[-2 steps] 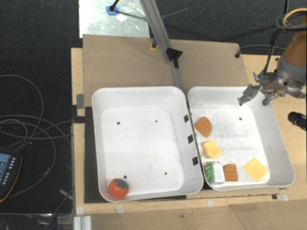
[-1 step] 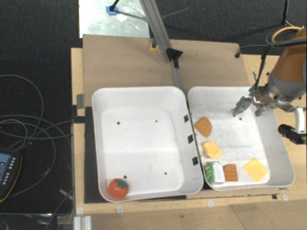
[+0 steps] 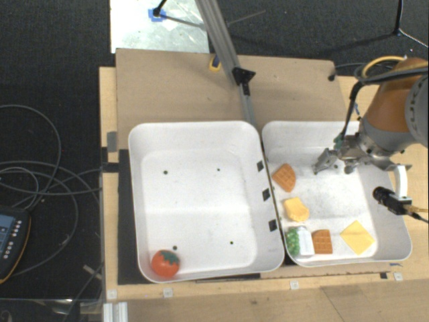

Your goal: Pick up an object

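My gripper (image 3: 337, 164) hangs over the back of the right bin (image 3: 335, 129), its fingers spread open with nothing between them. In that bin lie an orange waffle piece (image 3: 284, 177), a yellow lump (image 3: 296, 210), a small green and white item (image 3: 297, 241), a brown waffle square (image 3: 322, 241) and a yellow cheese slice (image 3: 357, 237). The gripper sits right of the orange waffle piece and above the others. A red tomato (image 3: 165, 263) rests in the front left corner of the left bin (image 3: 194, 134).
A grey pole (image 3: 221, 32) slants over the bench from the top down to the gap between the bins. Black clips (image 3: 266, 194) line the seam between the bins. Cables and a handheld device (image 3: 12, 233) lie on the floor at left.
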`<state>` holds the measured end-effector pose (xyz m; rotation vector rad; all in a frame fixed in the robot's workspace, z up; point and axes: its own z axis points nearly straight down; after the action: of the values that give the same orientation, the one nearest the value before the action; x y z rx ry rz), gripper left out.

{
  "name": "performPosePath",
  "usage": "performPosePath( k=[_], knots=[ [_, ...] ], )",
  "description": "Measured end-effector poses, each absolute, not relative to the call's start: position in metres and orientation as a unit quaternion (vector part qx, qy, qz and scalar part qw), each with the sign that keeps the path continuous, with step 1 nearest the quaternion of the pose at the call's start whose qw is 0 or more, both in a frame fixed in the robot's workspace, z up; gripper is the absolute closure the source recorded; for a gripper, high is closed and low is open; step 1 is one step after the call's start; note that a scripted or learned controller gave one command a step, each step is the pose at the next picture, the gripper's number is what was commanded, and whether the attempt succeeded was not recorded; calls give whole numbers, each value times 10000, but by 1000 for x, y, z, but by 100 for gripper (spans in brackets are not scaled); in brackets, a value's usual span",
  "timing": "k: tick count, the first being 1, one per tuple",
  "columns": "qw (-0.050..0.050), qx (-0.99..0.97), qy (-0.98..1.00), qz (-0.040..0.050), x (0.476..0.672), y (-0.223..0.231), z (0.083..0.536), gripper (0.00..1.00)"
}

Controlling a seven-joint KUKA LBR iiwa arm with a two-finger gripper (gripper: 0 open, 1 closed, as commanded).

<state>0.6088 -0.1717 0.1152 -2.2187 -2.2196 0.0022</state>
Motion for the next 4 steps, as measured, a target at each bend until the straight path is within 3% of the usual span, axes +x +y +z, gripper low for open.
performPosePath(
  k=[1,3,4],
  knots=[
    [-13,-7068,-7074,-10,610,-173,129,100],
    [-35,-7070,-7072,-18,595,-178,234,100],
    [-29,-7056,-7086,-15,596,-179,275,100]
  ],
)
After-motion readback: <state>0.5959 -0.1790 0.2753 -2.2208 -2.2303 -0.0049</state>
